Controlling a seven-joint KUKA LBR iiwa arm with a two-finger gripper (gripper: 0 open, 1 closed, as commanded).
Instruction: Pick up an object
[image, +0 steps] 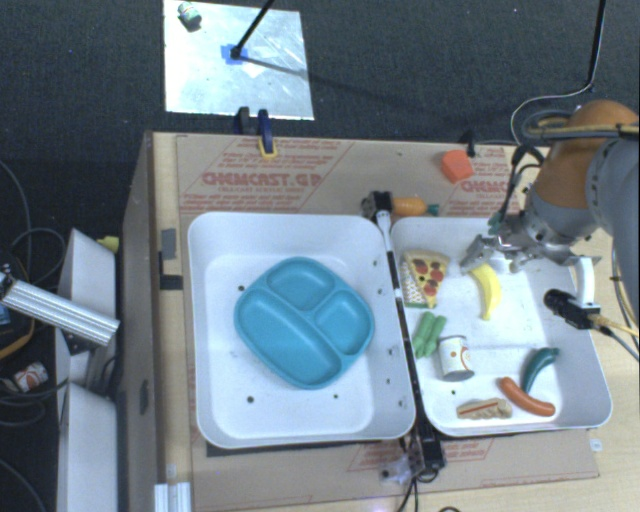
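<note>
Gripper (492, 252) in right bin (590, 330), upper part, jaws over top end of banana (488, 291); can't tell if released or clenched. Banana lies on bin floor, just below jaws.

Arm reaches in from right, gripper (489, 254) low (wrist bent down).

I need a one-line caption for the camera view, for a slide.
KUKA arm's two-finger gripper hovers at the top of a yellow toy banana in the right white bin; blue divided plastic tray in the left bin.
</note>
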